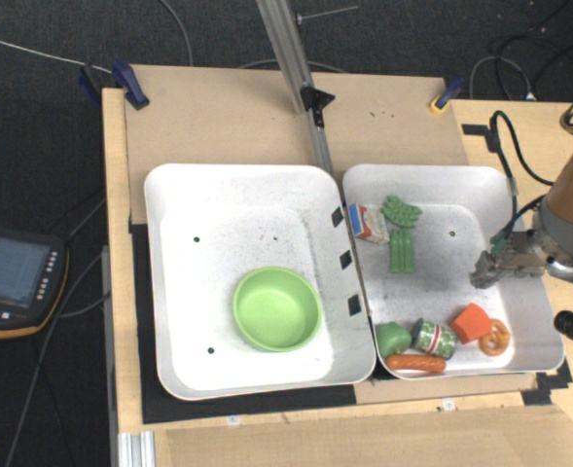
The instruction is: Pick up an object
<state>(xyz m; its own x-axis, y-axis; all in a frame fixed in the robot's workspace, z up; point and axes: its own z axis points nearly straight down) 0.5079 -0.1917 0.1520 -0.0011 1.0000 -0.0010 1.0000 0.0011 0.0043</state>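
Nearest us, in the right bin, we saw a red sausage, a little can and an orange block. Further back, the gripper hung over bare floor, seemingly holding nothing; we couldn't tell its opening. Beyond lay a green toy.

I see my arm with orange-brown band above a grey wrist, a black cable looping along it, small dark grey metal gripper with a green spot
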